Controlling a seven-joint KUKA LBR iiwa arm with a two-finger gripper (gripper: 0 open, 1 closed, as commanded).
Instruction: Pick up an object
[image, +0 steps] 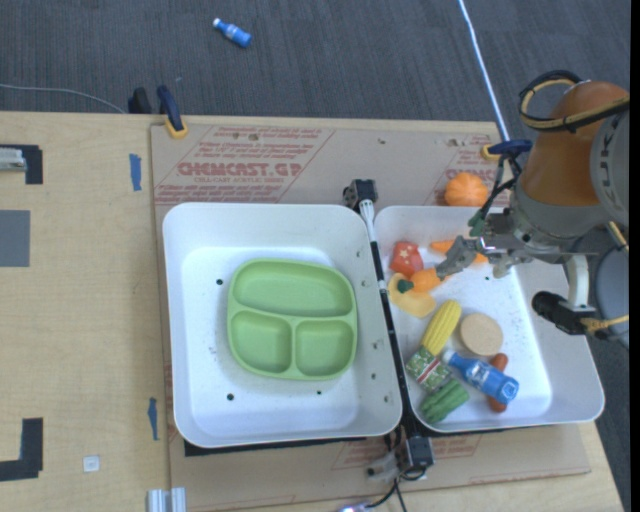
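The arm reaches in from the right and the gripper (462, 256) hangs low over the far part of the right bin (560, 400), its dark fingers (452, 262) pointing left toward a cluster of toys. Just beyond the fingertips sit a red piece (405, 257) and an orange piece (424, 281), with a yellow one (402, 297) beside them; whether anything is actually between the fingers, or how wide they stand, cannot be told from here. Nearer in the same bin lie a corn cob (441, 326), a tan disc (480, 335), a blue bottle (484, 376) and a green pod (443, 401). The left bin (190, 300) holds a green divided plate (292, 319). An orange ball (465, 190) rests outside on the board.
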